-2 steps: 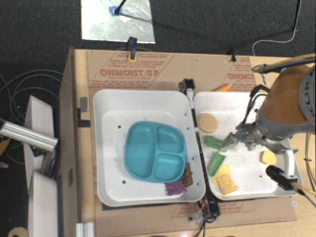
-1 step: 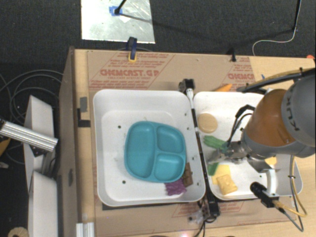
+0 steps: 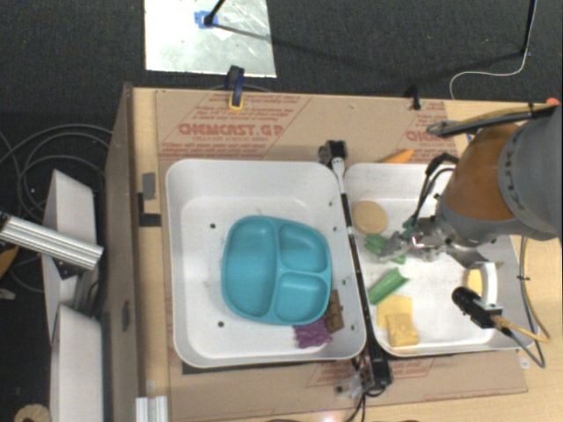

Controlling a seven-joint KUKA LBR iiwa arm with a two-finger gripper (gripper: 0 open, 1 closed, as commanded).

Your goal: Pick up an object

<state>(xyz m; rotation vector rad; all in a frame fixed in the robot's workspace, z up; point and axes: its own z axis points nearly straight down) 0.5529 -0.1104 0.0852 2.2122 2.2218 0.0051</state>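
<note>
My gripper point(image 3: 412, 239) is low over the middle of the right bin point(image 3: 440, 345), at the end of the grey arm with its orange band. A small dark green piece point(image 3: 379, 244) lies just left of the gripper, touching or nearly touching it. A tan round disc point(image 3: 370, 216) sits a little further back. Towards the front lie a light green stick point(image 3: 387, 285) and a yellow block point(image 3: 401, 321). I cannot make out anything between the fingers.
The left bin point(image 3: 198, 200) holds a teal divided plate point(image 3: 276, 269), with a purple lump point(image 3: 310, 334) and a brown piece point(image 3: 334, 313) at its front right corner. An orange item point(image 3: 398, 156) lies on the cardboard behind the right bin.
</note>
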